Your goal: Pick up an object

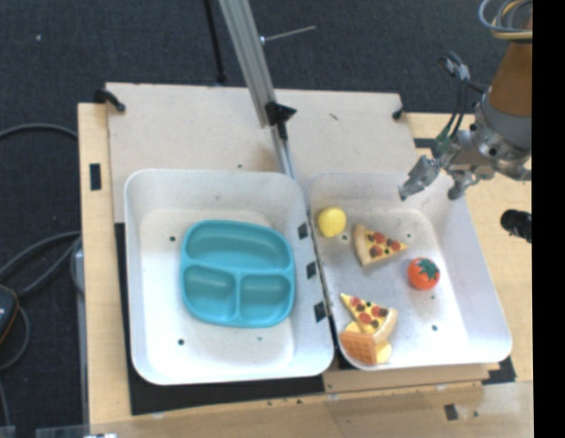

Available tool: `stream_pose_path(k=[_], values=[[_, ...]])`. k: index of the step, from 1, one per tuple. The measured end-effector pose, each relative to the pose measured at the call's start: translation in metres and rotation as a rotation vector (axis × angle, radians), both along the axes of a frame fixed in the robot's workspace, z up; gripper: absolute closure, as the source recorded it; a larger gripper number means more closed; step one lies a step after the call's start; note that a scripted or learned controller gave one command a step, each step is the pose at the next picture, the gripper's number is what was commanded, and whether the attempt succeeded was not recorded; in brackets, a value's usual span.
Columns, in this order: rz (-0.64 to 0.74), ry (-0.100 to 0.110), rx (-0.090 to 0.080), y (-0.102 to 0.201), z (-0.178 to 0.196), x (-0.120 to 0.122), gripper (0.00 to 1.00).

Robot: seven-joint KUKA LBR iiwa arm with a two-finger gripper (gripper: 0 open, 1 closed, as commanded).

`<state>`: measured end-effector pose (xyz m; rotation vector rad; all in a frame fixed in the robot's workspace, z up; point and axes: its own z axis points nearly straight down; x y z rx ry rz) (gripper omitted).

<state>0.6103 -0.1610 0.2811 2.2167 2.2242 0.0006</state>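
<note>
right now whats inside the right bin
A yellow ball, a far pizza slice, a near pizza slice and a tomato. The open gripper covers part of the bin's far wall.

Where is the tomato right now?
In the camera view, the tomato lies in the right bin, toward its right wall, just right of the upper pizza slice, not touching it.

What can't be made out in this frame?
Camera view: height of the end effector above the shallow white bin on the right; one slanted view gives no depth.
Camera view: the grey arm past its orange band, cut off by the right edge.
Camera view: floor of the left white bin under the blue three-compartment plastic tray, which covers it.
Camera view: whether the lower toy pizza slice leans on the bin's rim; too small.
</note>
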Motion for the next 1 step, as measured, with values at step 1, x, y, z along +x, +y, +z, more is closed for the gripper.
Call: stream_pose_path(k=[1], values=[[0.000, 0.000, 0.000, 0.0000, 0.0000, 0.0000, 0.00]])
